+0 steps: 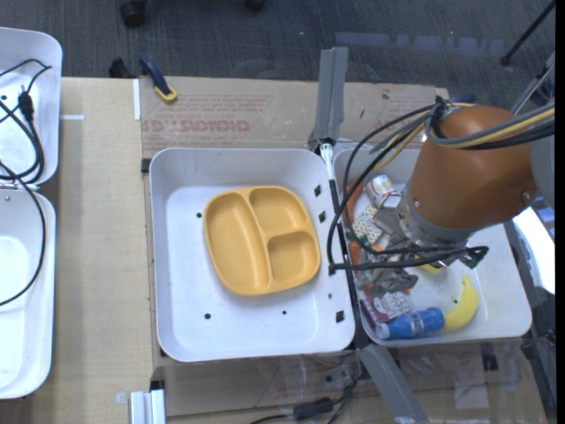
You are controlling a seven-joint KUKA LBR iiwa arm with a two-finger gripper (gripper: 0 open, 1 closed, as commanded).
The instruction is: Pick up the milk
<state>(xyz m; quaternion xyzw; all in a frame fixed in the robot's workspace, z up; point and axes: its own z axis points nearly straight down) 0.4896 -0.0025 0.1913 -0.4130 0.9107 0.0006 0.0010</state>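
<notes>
The gripper [389, 277] hung low inside the right bin [512, 323], its dark body partly covered by the arm's orange wrist band [472, 170]; whether the claw was released or clenched could not be told, and nothing was seen gripped in it. Just beneath and around it lay a clutter of small packets, too jumbled to name. Just toward the near wall lay a blue bottle [415, 324] on its side, with a banana [465, 304] beside it. On the far side of the claw, close under the wrist, sat a small white carton [381, 187], most likely the milk, apart from the gripper. The left bin [177, 263] held a yellow divided plate [261, 238].

The step in hand looked like the reach into the clutter, with the grasp not yet made. The next move probably called for shifting the claw toward the far wall, centring over the carton and descending without catching the neighbouring packets.
</notes>
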